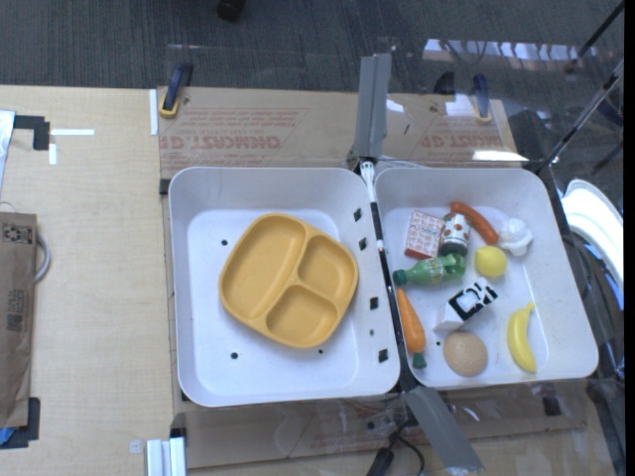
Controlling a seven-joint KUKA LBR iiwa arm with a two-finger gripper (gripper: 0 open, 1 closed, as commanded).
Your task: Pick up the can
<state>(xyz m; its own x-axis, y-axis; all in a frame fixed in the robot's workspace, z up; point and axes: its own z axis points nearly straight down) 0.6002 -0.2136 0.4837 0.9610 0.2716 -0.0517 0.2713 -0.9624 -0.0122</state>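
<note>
The can point(455, 232) is small, with a red and white label and a dark top. It stands in the upper middle of the right bin point(552, 266). A red and white box point(424, 234) touches its left side. An orange sausage point(475, 222) lies just behind and to its right. The cap end of a green bottle point(430, 271) lies right in front of it.
The right bin also holds a lemon point(490, 261), a white garlic bulb point(515, 234), a black and white block point(472, 299), a carrot point(411, 323), a brown round piece point(464, 353) and a banana point(522, 339). A yellow divided plate point(289, 280) lies in the left bin point(189, 296).
</note>
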